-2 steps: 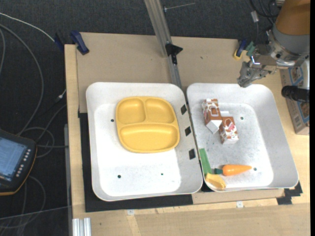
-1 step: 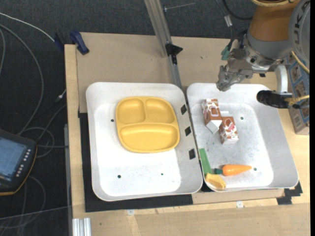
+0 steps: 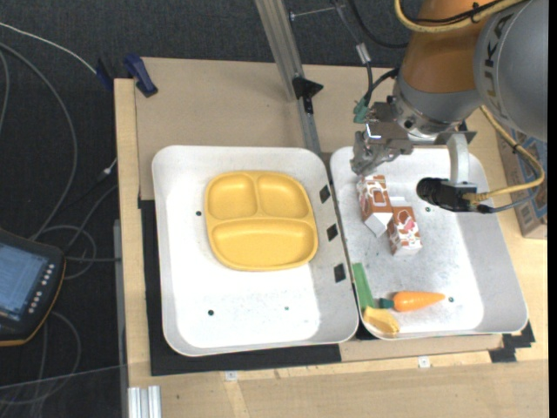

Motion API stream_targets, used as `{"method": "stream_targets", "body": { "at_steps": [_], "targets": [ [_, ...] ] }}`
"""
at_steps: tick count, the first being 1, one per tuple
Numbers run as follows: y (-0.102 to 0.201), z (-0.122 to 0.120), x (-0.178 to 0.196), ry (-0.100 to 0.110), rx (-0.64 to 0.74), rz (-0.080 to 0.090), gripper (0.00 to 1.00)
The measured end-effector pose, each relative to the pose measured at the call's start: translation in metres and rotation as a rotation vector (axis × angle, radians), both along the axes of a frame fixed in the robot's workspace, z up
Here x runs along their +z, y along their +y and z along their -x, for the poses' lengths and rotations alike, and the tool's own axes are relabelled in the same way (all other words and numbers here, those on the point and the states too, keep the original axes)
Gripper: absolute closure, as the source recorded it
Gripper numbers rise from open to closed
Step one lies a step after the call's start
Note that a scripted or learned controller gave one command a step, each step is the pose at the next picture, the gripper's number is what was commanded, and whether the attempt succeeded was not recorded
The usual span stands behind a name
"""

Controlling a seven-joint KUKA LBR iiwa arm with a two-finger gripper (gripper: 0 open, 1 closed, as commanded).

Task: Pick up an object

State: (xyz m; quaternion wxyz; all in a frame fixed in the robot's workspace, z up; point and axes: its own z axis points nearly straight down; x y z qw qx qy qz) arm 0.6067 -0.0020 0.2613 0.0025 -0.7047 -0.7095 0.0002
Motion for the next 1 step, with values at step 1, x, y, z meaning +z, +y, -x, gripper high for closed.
{"method": "stream_targets", "body": {
  "at_steps": [1],
  "targets": [
    [0.0468, 0.0095, -0.0020, 0.000, 0.000, 0.000, 1.00]
  ]
}}
